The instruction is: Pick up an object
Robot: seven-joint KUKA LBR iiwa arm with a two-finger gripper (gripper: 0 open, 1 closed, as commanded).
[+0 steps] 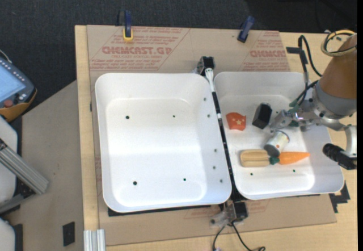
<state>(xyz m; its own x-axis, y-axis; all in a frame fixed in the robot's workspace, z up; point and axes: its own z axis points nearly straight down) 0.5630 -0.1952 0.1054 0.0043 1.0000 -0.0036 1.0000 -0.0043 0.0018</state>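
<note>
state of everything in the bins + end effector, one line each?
left bin: flat on the bench
right bin: flat, holds all the objects
orange-red piece: lying loose near the divider
black block: tilted, untouched
tan block: lying flat
carrot: on its side, green end touching the tan block
white cylinder: on its side
end effector: low over the right bin, grip unclear
</note>
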